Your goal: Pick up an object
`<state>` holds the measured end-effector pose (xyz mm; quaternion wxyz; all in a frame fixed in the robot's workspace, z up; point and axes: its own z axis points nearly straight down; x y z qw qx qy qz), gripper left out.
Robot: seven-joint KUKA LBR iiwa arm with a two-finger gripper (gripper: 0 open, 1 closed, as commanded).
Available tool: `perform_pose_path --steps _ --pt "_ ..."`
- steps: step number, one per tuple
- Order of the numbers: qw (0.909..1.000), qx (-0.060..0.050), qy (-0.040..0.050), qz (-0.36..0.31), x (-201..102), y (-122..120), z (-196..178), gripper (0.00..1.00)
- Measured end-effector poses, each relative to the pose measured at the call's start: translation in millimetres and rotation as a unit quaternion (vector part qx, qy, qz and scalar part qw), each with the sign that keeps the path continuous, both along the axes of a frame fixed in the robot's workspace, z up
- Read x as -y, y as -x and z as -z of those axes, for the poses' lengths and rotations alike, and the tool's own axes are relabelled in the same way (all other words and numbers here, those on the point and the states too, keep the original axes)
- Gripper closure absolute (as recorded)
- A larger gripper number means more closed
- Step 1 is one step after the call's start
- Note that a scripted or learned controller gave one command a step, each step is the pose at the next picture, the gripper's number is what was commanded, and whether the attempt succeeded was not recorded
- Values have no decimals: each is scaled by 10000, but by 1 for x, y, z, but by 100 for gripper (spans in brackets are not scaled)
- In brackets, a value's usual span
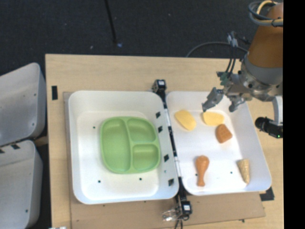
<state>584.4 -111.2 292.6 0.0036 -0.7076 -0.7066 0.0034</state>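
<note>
Because my gripper point(223, 100) hangs over the far edge of the right bin point(255, 142) with its two fingers spread apart and nothing between them, what matters most is what lies right under that gap: the pale yellow piece point(213, 118), which sits just nearer the camera than my fingertips, almost centred between them. Its long axis runs roughly across the bin, left to right, much the same line on which my fingers are spread, so I judge I would need to turn the wrist to close across its narrow width. A second yellow piece point(185, 119) lies off to the left, and the orange-brown lump point(223, 133) sits just beside the first, toward the camera. My arm comes in from the right, the orange band point(266, 46) upright above the wrist, the tool pointing down.
</note>
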Motion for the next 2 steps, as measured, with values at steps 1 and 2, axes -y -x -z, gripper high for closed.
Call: perform_pose_path --steps 1,2 --pt "10000 53 8 -13 0 -2 -6 0" --pt "10000 33 8 -4 8 5 43 0"
